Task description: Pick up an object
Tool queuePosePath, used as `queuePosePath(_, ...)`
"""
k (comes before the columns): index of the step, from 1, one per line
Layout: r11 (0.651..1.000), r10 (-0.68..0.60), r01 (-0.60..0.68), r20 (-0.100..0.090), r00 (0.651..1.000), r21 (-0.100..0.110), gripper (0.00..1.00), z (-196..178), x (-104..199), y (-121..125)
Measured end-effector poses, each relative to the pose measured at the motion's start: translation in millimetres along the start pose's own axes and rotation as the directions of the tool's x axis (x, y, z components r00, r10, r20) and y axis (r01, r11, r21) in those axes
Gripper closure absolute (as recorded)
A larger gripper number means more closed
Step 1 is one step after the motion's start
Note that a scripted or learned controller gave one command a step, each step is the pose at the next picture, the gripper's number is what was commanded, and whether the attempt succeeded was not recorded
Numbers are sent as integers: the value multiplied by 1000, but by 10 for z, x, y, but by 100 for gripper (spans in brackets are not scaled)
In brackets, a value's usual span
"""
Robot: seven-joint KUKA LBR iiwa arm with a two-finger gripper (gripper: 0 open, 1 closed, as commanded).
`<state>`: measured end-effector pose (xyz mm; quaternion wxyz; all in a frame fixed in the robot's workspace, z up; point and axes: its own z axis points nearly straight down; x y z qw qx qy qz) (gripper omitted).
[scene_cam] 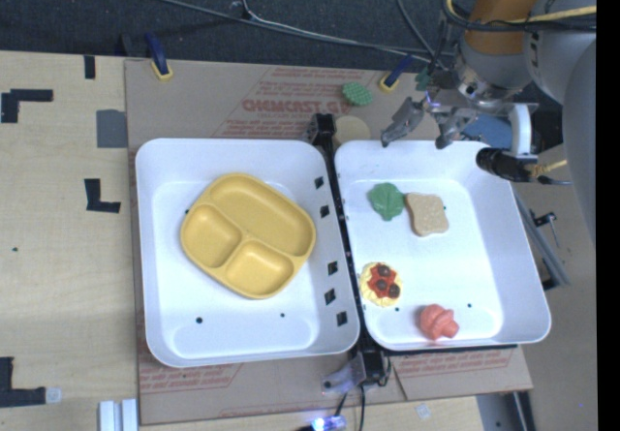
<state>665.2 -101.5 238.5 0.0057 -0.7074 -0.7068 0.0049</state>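
Observation:
The right bin [504, 255] holds a green leafy toy [386, 200], a tan toast slice [426, 214], a small yellow pizza piece with red dots [381, 284] and a pink-red toy [438, 322]. My gripper [421, 126] hangs above that bin's far rim, open, its two fingers spread wide with nothing between them. It is up and to the right of the green toy and behind the toast.
A yellow three-compartment plate [247, 233] lies in the left bin [165, 255]. A green waffle-like piece [356, 93] and a tan disc [351, 127] rest on the cardboard behind the bins. Black clips line the divider between the bins.

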Motion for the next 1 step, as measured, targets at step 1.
queuePosePath(1, 1000, -3, 3, 1, 1000, -14, 0, -91, 2, 21)
